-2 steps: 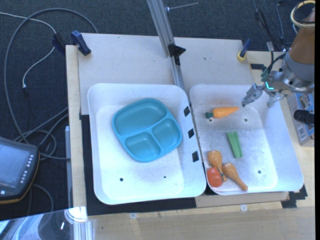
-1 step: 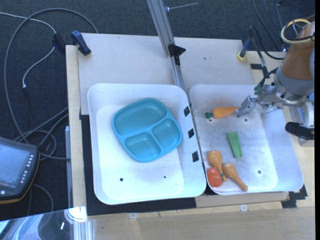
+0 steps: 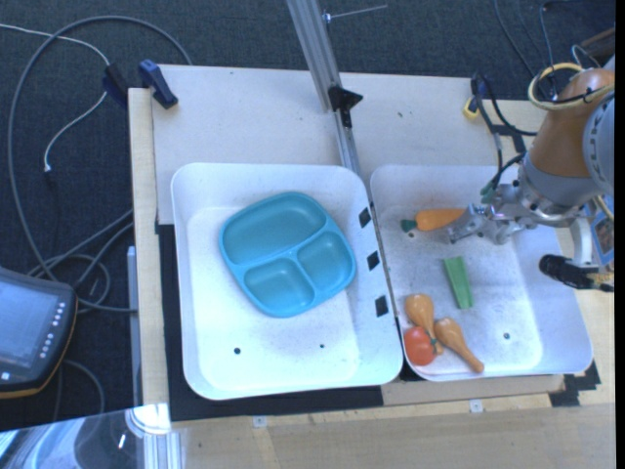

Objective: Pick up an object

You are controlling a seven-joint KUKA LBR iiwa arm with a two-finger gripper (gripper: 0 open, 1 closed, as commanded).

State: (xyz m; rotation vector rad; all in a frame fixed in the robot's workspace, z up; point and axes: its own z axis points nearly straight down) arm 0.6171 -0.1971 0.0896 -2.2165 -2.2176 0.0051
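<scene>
— Dark carpet surrounds the tabletop [image 3: 254,115]. Where is the carrot [image 3: 437,220]?
— Far in the right bin [image 3: 562,345], just left of the end effector [image 3: 474,228].
— Is it grasping?
— I cannot tell. A blue divided plate [image 3: 286,252] lies in the left bin [image 3: 195,262].

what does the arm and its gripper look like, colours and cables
The KUKA arm has a rounded grey body with a broad orange band above the wrist. Dark cables run alongside it near the yellow ring at the top. Its small metal two-finger gripper is silver-grey with dark fittings.
</scene>
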